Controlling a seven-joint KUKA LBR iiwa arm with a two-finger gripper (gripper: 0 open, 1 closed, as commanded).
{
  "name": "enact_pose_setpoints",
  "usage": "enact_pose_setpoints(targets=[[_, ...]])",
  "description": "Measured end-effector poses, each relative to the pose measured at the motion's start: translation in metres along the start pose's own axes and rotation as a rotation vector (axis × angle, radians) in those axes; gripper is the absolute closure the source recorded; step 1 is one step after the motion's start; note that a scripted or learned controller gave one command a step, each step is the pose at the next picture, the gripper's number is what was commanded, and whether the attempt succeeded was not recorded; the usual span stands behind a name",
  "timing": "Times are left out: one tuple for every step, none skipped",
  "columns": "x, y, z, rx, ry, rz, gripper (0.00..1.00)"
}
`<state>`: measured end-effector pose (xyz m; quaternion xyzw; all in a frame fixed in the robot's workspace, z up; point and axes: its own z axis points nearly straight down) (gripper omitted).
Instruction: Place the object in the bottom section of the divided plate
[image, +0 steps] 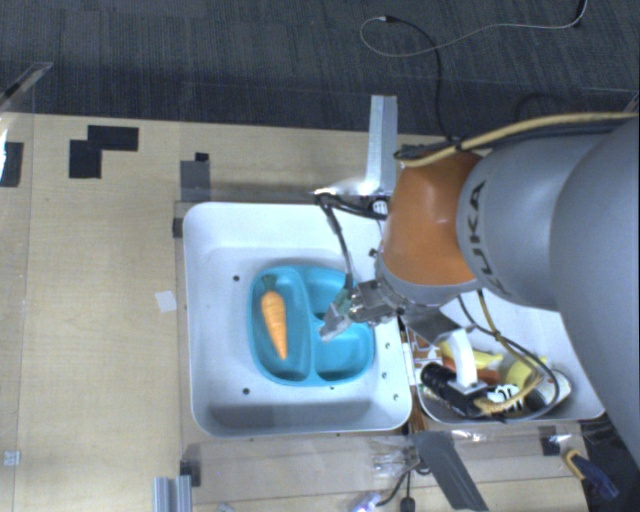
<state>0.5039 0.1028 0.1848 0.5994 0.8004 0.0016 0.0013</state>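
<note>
A blue divided plate (345, 352) lies in the left white bin (220, 300). An orange carrot (274, 320) lies lengthwise in the plate's long left section. My gripper (338, 318) hangs over the plate's right side, near the ridge between the upper and lower right sections, a short way right of the carrot. Nothing shows between its fingers. The grey arm with its orange band (430, 230) covers the plate's upper right part.
The right bin (575, 330) is mostly hidden under the arm. A bowl (562, 392) at its near side holds several small items, among them yellow, white and black pieces. Cables run along the arm.
</note>
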Motion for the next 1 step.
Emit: enact_pose_setpoints(targets=[[-0.0009,0.0101,-0.0001,0.000,0.000,0.040,0.00]])
